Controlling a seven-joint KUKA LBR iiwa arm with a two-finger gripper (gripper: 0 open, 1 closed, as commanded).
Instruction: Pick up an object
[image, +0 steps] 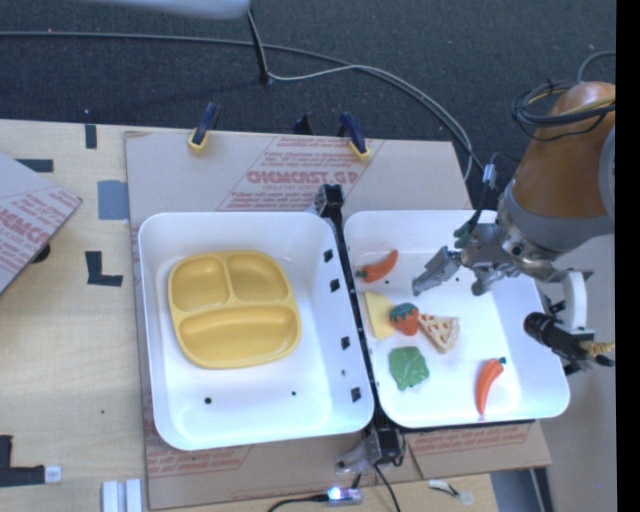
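over the right bin (520, 400), the gripper (462, 275) hangs with fingers (433, 272) spread, pinching nothing. below it lie a cheese slice (377, 314), pizza wedge (440, 330), green leaf (408, 367) and two orange peppers (379, 266). a yellow tray (234, 308) sits in the left bin (160, 400).

Two shallow white bins are seen side by side: the left bin (160, 330) and the right bin (530, 395). One yellow divided tray (235, 308) is counted in the left bin. In the right bin five toy foods are counted: two orange-red peppers (379, 266) (488, 383), one yellow cheese slab (377, 315), one pizza slice (440, 330) and one green leafy piece (408, 367).
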